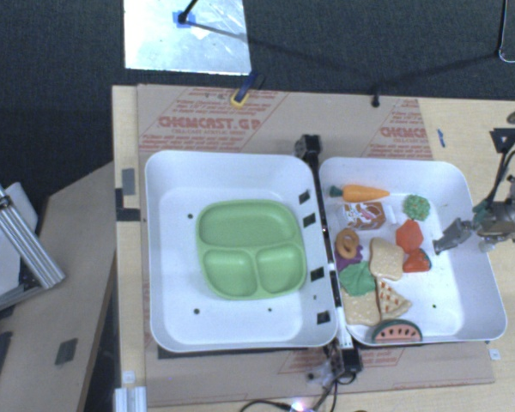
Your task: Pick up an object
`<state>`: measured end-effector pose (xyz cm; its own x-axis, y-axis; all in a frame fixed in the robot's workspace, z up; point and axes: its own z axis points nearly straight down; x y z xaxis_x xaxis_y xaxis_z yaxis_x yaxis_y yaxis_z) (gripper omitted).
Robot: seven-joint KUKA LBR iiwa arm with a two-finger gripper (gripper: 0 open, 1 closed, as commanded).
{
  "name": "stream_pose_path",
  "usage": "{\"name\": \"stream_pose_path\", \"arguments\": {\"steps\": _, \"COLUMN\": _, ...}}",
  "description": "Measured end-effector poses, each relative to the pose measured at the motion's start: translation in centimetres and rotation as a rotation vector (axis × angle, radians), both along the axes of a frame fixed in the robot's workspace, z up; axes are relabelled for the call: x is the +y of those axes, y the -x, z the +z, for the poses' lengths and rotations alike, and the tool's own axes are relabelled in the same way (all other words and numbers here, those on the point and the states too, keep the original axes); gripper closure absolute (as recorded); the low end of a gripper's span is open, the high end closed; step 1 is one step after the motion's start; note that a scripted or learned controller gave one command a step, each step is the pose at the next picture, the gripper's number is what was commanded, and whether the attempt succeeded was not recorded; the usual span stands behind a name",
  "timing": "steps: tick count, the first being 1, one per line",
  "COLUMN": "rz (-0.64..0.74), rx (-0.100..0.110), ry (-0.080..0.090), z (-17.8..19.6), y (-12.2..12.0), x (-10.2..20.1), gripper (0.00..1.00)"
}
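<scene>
The right bin (476, 303) holds several toy foods. An orange carrot (365, 193) lies at the back, with green broccoli (417, 206) to its right. A red piece (409, 234) and a second red piece (417, 262) sit mid-bin beside a bread slice (385, 259). A pretzel (348, 244), a green leaf (355, 278), a pizza slice (390, 299) and a watermelon wedge (397, 331) lie toward the front left. My gripper (453, 235) hangs over the bin's right part, just right of the red pieces, with nothing seen in it.
The left bin (167, 230) bears a green divided plate (249, 249). A black hinge strip (319, 230) runs between the bins. A silver sheet (186, 24) lies beyond the bench. A cable (505, 24) hangs at the top right.
</scene>
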<state>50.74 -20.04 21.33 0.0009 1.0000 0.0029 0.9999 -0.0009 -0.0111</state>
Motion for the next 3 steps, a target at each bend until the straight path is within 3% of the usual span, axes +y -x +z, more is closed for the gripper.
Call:
{"name": "stream_pose_path", "arguments": {"steps": 1, "rz": 0.004, "rx": -0.012, "ry": 0.003, "z": 0.7, "y": -0.3, "x": 0.1, "gripper": 0.0}}
{"name": "stream_pose_path", "arguments": {"steps": 2, "rz": 0.002, "rx": -0.009, "ry": 0.002, "z": -4.8, "y": 0.7, "x": 0.3, "gripper": 0.0}}
{"name": "stream_pose_path", "arguments": {"steps": 3, "rz": 0.003, "rx": -0.009, "ry": 0.002, "z": -10.3, "y": -0.3, "x": 0.1, "gripper": 0.0}}
